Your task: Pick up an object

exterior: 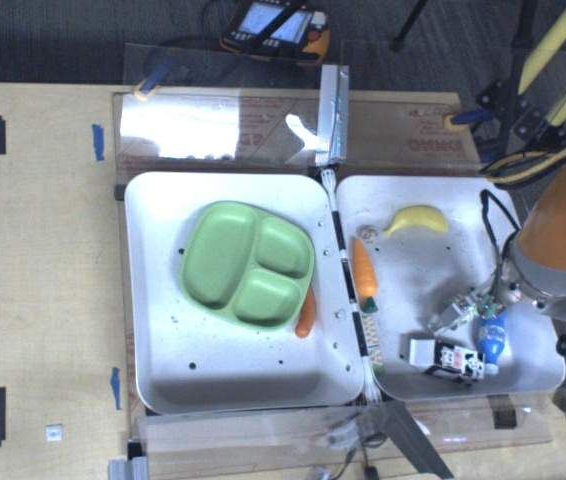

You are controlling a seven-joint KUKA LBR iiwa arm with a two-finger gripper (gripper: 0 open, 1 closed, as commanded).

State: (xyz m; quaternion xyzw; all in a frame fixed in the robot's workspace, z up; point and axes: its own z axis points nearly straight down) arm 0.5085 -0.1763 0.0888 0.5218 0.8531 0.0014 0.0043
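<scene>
Robot gripper (460, 314) low in the right bin (533, 368), beside a blue bottle (491, 338); whether it grips anything cannot be told. Banana (415, 220) lies well apart.

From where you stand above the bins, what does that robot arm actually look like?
The arm enters from the right as a rounded body with a broad orange band over a grey section. A thin black cable loops along its side. At its tip sits a small gripper of shiny metal parts, with a blue piece beside it. It is too small to make out more detail.
</scene>
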